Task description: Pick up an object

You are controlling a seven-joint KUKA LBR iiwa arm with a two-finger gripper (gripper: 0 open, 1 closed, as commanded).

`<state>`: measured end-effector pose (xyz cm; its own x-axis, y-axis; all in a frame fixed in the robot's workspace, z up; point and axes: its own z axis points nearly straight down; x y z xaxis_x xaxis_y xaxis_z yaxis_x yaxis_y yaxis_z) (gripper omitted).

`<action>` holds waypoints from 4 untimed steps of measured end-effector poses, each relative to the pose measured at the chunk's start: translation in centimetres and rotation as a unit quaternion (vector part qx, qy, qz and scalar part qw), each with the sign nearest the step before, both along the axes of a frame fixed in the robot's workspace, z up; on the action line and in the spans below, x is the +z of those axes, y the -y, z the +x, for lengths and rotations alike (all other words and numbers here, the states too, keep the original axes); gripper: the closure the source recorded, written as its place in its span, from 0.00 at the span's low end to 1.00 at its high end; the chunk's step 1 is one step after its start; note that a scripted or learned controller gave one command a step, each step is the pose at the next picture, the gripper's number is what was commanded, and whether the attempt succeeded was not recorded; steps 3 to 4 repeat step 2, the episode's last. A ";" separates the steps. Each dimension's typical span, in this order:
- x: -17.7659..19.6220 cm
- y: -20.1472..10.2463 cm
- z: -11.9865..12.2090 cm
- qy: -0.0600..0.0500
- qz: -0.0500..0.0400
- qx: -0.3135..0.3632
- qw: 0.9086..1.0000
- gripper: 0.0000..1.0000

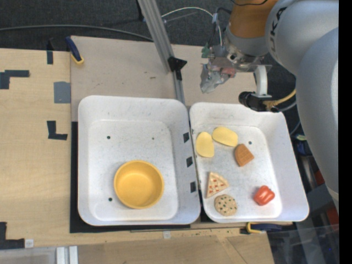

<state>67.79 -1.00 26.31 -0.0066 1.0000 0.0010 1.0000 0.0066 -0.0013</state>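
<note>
Cookie (225, 205) at right bin's (286, 147) front; pincer (212, 81) above bench, openness unclear, holding nothing.

We take this for a robotics lab. A plywood bench (33, 147) marked with dark tape carries two white bins (88, 147) of toy food (217, 184), while a large grey and orange arm (286, 21) and loose cables (187, 12) crowd its far edge.

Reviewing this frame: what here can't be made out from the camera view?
- Gripper: small and blurred above the right bin; open or shut unclear.
- Arm: cut off by the top and right edges.
- Yellow bowl: any contents too faint to judge.
</note>
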 end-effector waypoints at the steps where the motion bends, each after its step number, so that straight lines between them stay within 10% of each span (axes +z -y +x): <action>1: -2.7 -5.4 -0.2 -0.002 0.000 0.000 1.000 1.00; 2: -4.2 -10.7 -1.1 -0.001 -0.001 -0.002 1.000 1.00; 4: -4.2 -10.7 -1.1 -0.001 -0.001 -0.002 1.000 1.00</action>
